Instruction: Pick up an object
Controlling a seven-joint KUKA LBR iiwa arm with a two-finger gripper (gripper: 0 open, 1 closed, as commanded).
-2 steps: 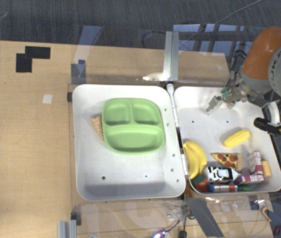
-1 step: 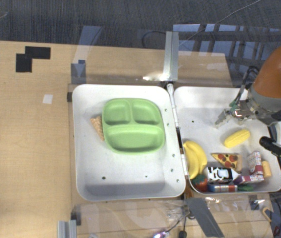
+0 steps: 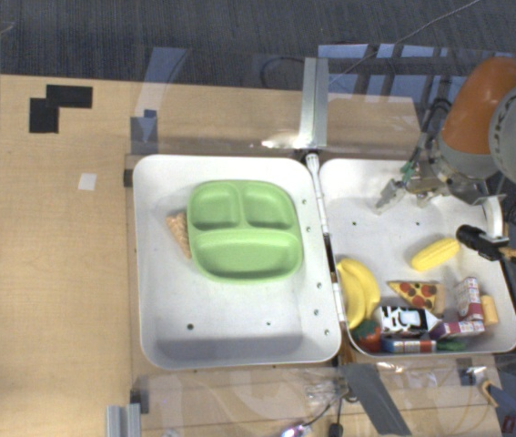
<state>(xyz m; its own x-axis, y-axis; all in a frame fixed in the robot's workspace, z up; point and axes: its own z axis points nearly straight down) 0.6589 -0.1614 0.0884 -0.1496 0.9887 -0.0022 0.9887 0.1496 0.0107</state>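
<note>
Gripper (image 3: 403,188) hovers over the right bin's (image 3: 367,235) bare far end, fingers apparently spread, holding nothing. Corn cob (image 3: 435,253) lies mid-bin, nearest: probably light, stiff plastic, slippery; grip across the middle.

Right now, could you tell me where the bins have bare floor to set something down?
Left bin: bare floor in front of the green tray. Right bin: open floor between the gripper and the corn. Its near end is crowded: banana, pizza slice, packets.
</note>
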